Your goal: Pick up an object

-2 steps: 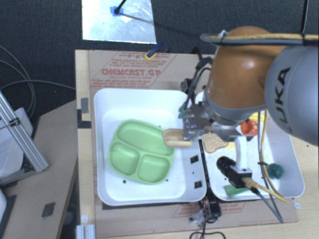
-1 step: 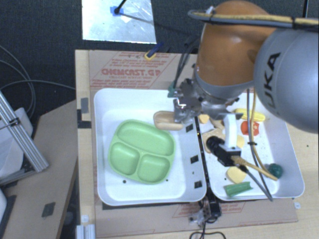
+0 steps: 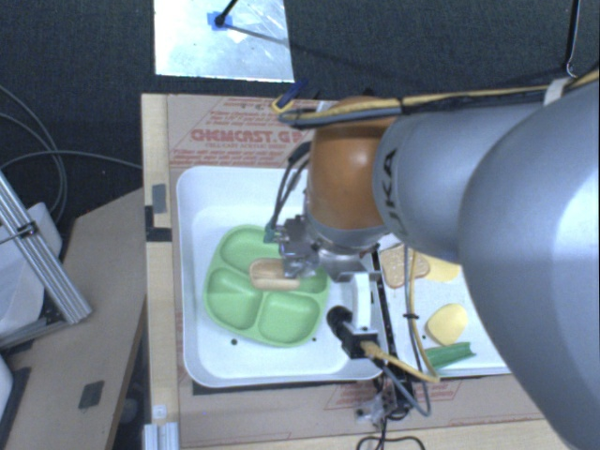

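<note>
The end effector (image 3: 292, 262) is hovering over a tan, stiff-looking piece (image 3: 270, 273) lying on a green divided plate (image 3: 242, 293); whether anything is gripped cannot be told.

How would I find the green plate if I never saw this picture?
Look at the left white bin. The green plate lies in it, under the gripper, with a tan piece on top. Unlike its neighbours, it is split into compartments.

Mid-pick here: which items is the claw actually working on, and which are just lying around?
In play: claw; tan piece beneath it; green divided plate in the left bin.

Lying about: yellow lemon-like item, green strip, yellow piece in the right bin.
</note>
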{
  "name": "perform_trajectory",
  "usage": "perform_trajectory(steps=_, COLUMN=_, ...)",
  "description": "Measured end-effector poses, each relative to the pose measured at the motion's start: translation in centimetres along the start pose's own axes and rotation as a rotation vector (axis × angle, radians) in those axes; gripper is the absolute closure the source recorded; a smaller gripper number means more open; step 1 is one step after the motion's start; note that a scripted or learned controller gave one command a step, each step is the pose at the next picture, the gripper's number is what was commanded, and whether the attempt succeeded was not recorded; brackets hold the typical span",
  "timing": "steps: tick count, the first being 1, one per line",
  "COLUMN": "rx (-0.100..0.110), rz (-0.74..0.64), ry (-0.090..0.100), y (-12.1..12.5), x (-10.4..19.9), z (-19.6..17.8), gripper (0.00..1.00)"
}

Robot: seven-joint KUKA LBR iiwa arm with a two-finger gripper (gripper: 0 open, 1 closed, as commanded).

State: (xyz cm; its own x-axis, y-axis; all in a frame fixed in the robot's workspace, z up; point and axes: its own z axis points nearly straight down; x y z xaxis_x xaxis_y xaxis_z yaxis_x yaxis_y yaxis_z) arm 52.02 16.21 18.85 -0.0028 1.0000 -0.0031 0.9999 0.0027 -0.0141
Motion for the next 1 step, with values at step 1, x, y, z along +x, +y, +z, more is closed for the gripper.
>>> perform_trajectory(steps=1, rx=-0.006, rz=0.004, ry=0.000, y=-3.53, x=-2.10, z=9.04, gripper=1.00)
